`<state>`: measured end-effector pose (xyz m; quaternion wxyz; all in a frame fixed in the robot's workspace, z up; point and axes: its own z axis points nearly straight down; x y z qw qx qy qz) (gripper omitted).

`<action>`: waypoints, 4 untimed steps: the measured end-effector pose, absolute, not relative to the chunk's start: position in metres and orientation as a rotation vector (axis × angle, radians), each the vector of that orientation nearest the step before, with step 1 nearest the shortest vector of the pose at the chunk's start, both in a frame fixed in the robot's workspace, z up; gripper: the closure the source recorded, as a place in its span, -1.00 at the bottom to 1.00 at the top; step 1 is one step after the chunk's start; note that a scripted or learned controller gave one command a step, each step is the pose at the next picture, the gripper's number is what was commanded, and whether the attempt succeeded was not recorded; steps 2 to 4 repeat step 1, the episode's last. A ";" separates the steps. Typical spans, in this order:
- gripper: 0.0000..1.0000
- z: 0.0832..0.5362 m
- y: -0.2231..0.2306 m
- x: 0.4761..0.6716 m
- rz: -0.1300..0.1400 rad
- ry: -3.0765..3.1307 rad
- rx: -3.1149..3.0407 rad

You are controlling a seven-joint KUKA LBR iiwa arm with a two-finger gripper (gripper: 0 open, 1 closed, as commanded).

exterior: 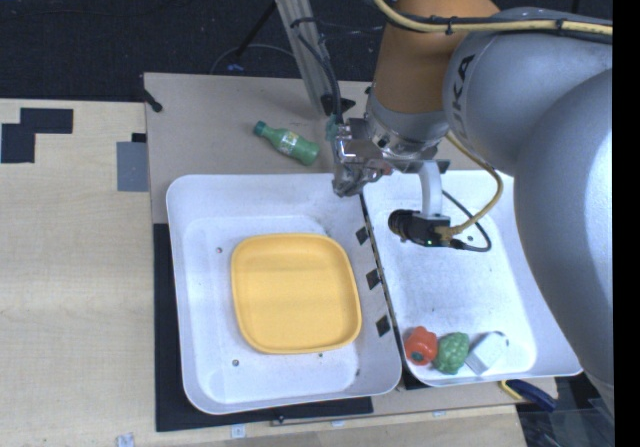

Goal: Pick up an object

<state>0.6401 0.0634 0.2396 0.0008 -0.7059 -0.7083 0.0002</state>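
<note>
The tool [350,178] is seen above the far end of the divide between the two shallow white plastic bins; whether it is spread or pressed together cannot be told. A square yellow plastic plate [295,292] lies in the left bin [195,335]. An orange pepper-shaped toy [421,344], a green bumpy toy [452,352] and a small white block [484,353] are grouped at the right bin's [500,245] near edge. A green plastic bottle [286,142] lies on the worktop [215,125] beyond the bins.

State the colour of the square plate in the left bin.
Yellow: the square plastic plate, plain and unpatterned, seen in the camera view.
</note>
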 end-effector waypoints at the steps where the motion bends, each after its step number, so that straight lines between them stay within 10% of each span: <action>1: -1.00 0.240 0.062 0.640 0.002 -2.223 -2.219; 4: -1.00 0.240 0.062 0.640 0.002 -2.223 -2.219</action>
